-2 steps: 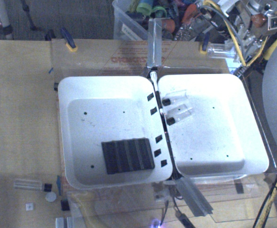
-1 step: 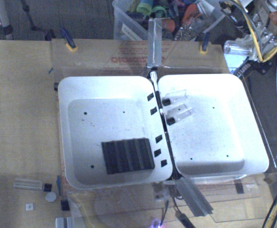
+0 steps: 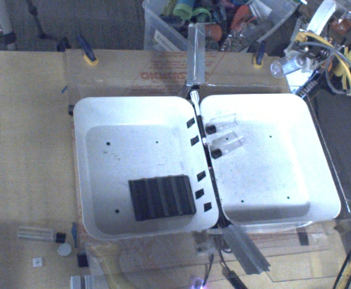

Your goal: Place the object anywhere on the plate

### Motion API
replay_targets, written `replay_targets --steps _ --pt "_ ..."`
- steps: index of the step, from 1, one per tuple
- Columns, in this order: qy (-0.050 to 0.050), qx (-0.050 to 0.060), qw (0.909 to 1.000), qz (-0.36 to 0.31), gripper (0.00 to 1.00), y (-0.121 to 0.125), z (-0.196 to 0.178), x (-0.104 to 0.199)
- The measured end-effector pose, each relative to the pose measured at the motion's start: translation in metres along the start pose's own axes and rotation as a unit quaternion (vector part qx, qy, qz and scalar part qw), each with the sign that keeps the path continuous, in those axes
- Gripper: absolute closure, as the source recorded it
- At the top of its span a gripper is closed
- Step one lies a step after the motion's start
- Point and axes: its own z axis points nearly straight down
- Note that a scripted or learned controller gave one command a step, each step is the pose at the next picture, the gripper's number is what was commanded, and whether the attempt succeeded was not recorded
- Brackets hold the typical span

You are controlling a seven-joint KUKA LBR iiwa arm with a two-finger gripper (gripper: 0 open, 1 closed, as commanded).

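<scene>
Pale wooden tabletop (image 3: 24, 131) carries two shallow white plastic bins side by side, left bin (image 3: 82, 161) and right bin (image 3: 319, 161), walls touching. Clear plastic tube with black cap (image 3: 40, 233) lies on the tabletop near the left bin's front corner, small grey disc (image 3: 64, 249) just beside it.

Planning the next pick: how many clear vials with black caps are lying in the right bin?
2. Both lie near the right bin's left wall: upper vial and lower vial, side by side, black caps pointing toward the divider. Nothing seems hidden.
</scene>
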Motion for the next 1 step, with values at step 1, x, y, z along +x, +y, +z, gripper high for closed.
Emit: replay_targets --steps 1 --pt "0.0 0.001 0.9826 0.186 1.0 0.0503 -0.0095 -0.0804"
